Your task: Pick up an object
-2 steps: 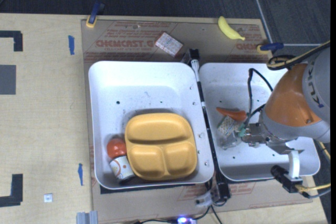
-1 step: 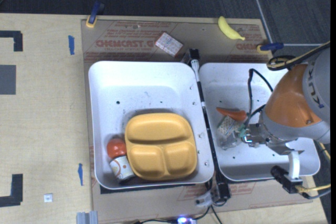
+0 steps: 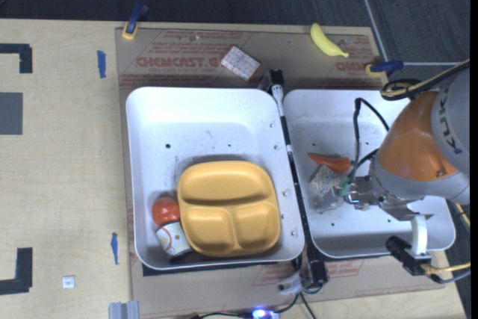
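In the right bin (image 3: 441, 231) my gripper (image 3: 345, 189) hangs low over the floor, left of the orange wrist band. Its tip sits against the right side of a crumpled grey-white packet (image 3: 323, 183). Just above the packet lies an orange carrot-shaped toy (image 3: 329, 159). The left bin (image 3: 202, 112) holds a large yellow compartment tray (image 3: 228, 205). A red ball (image 3: 164, 211) and a small white-and-orange cup (image 3: 172, 237) are tucked at the tray's left side.
The arm's grey body and cables cover the right half of the right bin. Behind the bins, a yellow banana (image 3: 327, 41) and a small checkered box (image 3: 239, 62) lie on the cardboard sheet. Blue clamps (image 3: 134, 15) hold its corners.
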Tool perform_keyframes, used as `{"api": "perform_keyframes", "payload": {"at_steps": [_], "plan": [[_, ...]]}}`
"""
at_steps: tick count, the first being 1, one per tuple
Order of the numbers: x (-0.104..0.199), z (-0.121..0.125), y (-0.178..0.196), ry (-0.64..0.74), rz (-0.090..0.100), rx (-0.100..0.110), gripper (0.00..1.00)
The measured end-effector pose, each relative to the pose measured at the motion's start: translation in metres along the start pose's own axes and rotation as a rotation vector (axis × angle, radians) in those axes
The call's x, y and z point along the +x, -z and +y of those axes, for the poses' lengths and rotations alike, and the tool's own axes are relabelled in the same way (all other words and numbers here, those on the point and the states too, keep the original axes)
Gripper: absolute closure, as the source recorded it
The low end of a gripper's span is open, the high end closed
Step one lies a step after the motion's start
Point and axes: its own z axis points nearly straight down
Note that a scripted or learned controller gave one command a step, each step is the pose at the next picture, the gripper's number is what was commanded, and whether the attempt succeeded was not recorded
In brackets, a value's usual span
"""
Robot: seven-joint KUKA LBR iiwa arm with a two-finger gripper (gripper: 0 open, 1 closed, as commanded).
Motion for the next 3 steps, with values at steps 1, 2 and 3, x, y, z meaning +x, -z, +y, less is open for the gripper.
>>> {"api": "perform_keyframes", "payload": {"at_steps": [1, 2, 3], "plan": [[0.0002, 0.0, 0.0, -0.001, 0.0, 0.0, 0.0], [-0.0003, 0.0, 0.0, 0.0, 0.0, 0.0, 0.0], [0.0002, 0.0, 0.0, -0.001, 0.0, 0.0, 0.0]]}}
